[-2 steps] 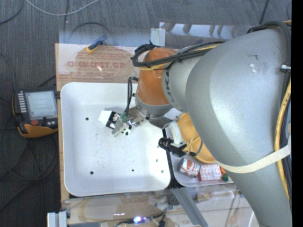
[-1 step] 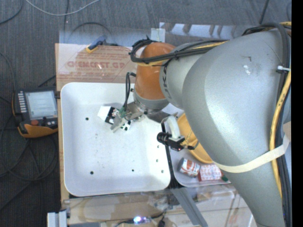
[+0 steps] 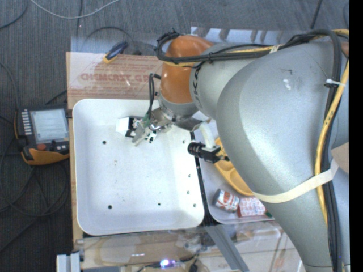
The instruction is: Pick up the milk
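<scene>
Reaching into the left bin [image 3: 130, 180] with the hand [image 3: 143, 130], working low over its far half, close to the far wall. Judging this as the approach-and-grasp step, not yet a lift.

Taking the small white thing [image 3: 121, 125] as the milk: lying inside the left bin near its far wall, just beside the hand on the side away from the arm. Not seeing it held. Touching or merely close, cannot tell.

Not managing to tell whether the hand is apart or together; too small, dark and cluttered with cable.

Next move, by judgement: needing to shift the hand a little toward the left bin's left wall so the milk sits squarely inside it, then closing, then rising straight up. Risking a nudge that slides the milk against the far wall.

Hard to read: milk's shape and whether standing or lying flat. Arm [image 3: 272, 123] covering most of the right bin [image 3: 211, 213] past the left bin's right wall; making out a red-and-white can [image 3: 227, 200] and a small packet [image 3: 251, 207] there, both near the left bin's near right corner.
</scene>
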`<state>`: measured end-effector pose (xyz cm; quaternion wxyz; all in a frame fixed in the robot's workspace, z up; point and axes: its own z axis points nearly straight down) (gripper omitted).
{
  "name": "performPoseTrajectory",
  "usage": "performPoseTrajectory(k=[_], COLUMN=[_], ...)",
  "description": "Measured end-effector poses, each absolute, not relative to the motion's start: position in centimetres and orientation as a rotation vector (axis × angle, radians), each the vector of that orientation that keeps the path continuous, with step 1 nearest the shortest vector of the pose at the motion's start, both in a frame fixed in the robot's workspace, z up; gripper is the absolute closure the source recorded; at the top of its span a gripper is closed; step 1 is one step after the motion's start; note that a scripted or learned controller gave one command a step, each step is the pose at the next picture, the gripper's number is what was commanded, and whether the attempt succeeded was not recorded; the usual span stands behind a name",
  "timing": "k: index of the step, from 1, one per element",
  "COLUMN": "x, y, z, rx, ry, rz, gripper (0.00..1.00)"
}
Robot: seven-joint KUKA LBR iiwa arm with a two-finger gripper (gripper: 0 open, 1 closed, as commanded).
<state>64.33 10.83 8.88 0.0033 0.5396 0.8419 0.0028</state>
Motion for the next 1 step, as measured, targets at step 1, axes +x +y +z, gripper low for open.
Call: performPoseTrajectory(k=[1], x=[64.27], y=[10.68], z=[9.85], rx=[1.688], ry=[2.639], rz=[-0.003], gripper=[1.00])
